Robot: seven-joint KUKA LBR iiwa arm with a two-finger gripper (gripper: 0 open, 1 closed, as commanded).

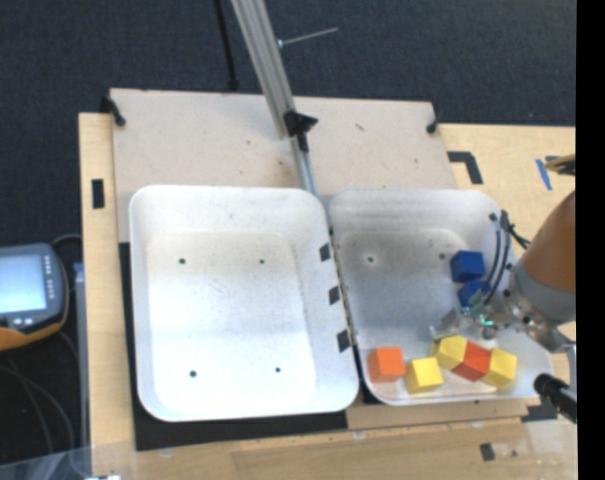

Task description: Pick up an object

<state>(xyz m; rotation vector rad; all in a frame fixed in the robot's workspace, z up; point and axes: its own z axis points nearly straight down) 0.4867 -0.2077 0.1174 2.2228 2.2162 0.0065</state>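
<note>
The gripper, its grip state impossible to tell, hangs low over the right bin near its front right corner, just above the clustered blocks: a red cube, likeliest target, wedged between yellow cubes

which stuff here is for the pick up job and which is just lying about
For the job:
claw
blue blocks
orange block
yellow blocks
red block
right bin

Lying about:
left bin
metal pole
handheld screen
</note>
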